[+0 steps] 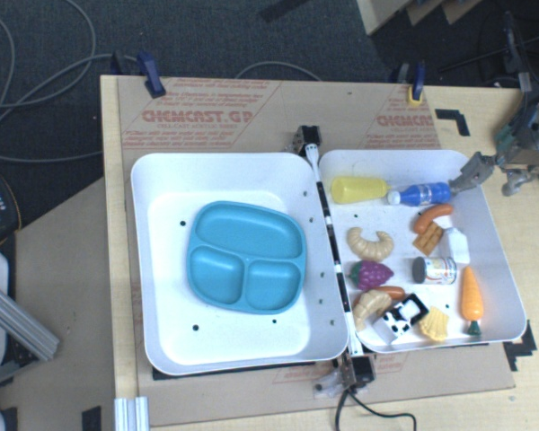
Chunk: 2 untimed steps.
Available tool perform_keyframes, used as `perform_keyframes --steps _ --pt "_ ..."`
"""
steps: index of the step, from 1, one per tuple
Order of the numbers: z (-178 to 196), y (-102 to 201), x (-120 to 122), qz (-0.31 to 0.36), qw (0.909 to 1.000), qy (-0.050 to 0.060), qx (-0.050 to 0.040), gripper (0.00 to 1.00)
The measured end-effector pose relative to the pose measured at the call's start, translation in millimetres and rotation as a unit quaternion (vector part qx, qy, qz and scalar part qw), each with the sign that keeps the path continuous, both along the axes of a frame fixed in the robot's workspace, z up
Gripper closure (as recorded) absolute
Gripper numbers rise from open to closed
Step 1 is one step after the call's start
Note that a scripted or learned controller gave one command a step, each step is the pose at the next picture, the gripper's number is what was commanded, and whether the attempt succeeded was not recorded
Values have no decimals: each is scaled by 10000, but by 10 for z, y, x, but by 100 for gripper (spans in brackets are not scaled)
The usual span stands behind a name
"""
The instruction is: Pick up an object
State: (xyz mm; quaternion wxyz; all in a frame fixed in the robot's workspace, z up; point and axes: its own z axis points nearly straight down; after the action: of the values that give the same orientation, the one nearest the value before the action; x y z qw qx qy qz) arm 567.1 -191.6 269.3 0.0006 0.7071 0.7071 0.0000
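Gripper (474, 171): at right bin's (499, 241) far right rim, just beside blue bottle (427, 192); whether its grip is open or closed cannot be told; nothing seen held. Candidates in right bin: yellow bottle (359, 189), croissant (370, 241), purple grapes (372, 274), carrot (470, 296), small can (436, 270). Left bin (153, 268): blue divided plate (245, 256). Advice: favour the blue bottle, nearest and fairly isolated; descend centred across its narrow axis, avoiding the rim.
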Motion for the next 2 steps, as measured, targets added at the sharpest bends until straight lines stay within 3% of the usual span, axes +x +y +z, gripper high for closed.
perform_keyframes --steps 1,2 --pt "-1172 218 69 10 10000 55 25 0" --pt "-1866 251 243 10 10000 -2 -5 0"
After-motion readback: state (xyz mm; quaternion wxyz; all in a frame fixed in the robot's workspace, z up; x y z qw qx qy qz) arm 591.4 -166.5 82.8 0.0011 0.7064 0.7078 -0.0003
